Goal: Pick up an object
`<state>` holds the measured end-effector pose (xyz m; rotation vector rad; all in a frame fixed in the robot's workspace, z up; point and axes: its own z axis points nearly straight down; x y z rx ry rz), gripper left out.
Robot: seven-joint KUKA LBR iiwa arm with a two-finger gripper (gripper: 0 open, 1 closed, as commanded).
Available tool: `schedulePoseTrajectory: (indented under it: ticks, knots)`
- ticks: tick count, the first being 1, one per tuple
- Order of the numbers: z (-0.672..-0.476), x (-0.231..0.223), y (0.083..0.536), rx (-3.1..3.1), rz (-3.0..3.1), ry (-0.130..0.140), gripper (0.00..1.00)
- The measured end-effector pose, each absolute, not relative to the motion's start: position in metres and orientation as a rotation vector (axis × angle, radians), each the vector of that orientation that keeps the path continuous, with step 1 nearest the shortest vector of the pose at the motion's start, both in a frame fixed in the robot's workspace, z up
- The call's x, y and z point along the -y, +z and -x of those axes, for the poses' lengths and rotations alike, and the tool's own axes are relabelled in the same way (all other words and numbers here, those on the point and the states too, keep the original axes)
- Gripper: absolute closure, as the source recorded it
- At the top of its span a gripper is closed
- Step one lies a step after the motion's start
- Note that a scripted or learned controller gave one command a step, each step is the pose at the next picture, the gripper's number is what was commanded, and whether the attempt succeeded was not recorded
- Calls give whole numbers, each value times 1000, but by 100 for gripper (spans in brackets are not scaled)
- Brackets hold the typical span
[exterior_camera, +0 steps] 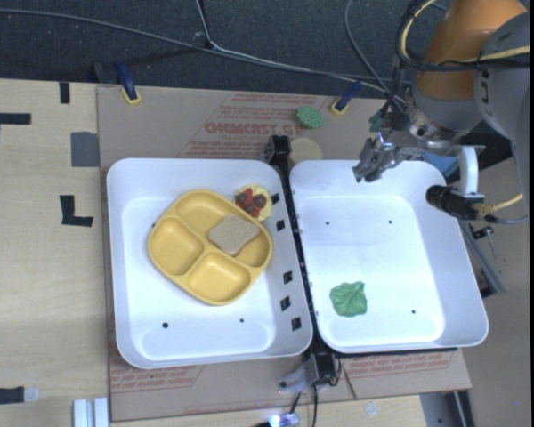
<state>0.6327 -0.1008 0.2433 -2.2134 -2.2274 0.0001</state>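
Overhead, the gripper hangs over the far rim of the right bin, and whether it is released or clenched cannot be told from this angle. A green leafy piece lies on that bin's floor toward the near side, well apart from the gripper and with bare white floor all around it. The left bin holds one yellow divided plate, set at a slant. One tan slice of bread rests on the plate, and one small red-and-dark item sits at the plate's far corner beside the bins' shared wall. Two bins stand side by side.
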Motion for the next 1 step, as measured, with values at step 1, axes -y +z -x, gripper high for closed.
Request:
schedulePoseTrajectory:
  ticks: [1]
  knots:
    - [-631,57,242,2227,2215,0,100]
